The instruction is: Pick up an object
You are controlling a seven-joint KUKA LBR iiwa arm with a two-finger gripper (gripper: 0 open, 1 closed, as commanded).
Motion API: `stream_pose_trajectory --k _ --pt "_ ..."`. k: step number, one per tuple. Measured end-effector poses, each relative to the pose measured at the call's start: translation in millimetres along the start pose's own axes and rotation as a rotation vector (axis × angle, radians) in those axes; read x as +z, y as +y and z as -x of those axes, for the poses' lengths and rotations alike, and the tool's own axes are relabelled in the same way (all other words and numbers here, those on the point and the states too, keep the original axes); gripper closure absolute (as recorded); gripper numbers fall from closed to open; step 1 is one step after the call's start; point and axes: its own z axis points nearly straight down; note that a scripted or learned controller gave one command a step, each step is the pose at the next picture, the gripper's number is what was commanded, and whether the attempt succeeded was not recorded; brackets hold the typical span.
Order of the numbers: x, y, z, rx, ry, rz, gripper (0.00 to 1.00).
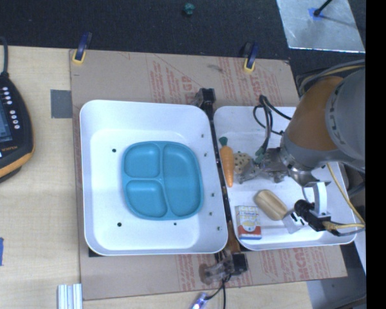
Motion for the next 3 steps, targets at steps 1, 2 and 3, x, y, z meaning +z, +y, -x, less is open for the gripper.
stream_pose_trajectory --k 1,2,3 --pt "0.5 -45.7 1.8 -0.003 -0.001 -0.002 0.00" --pt "-9.7 -45.1 2.5 -0.004 -0.001 -0.002 1.00" --pt "-9.7 -45.2 2.5 -0.005 -0.002 -0.002 0.00"
